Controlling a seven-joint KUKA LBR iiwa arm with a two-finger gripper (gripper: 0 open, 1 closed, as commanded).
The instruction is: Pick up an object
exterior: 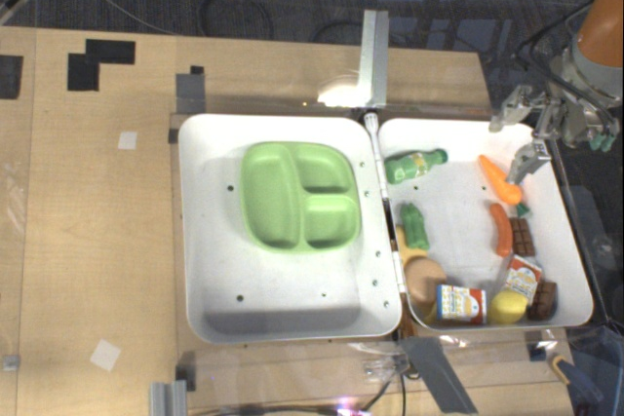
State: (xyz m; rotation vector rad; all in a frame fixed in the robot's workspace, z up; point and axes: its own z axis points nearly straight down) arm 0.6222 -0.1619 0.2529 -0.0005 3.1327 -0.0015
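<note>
Toy foods fill the right bin (575, 239), the landmark for all positions given below. A toy carrot (498, 178) lies near its far right corner, with a sausage (501, 227) and a chocolate bar (524, 236) just nearer the camera. A green bottle (414, 165) rests at the far left of the bin, a green vegetable (414, 227) below it along the left wall. At the near edge sit a tan egg-shaped item (422, 278), a small carton (460, 303), a lemon (507, 307), a second carton (522, 281) and a brown piece (543, 299). The gripper (522, 127) hovers over the far right corner, just above the carrot, its fingers spread and holding nothing. The left bin (210, 209) adjoins the right bin and contains a green divided tray (299, 195).
</note>
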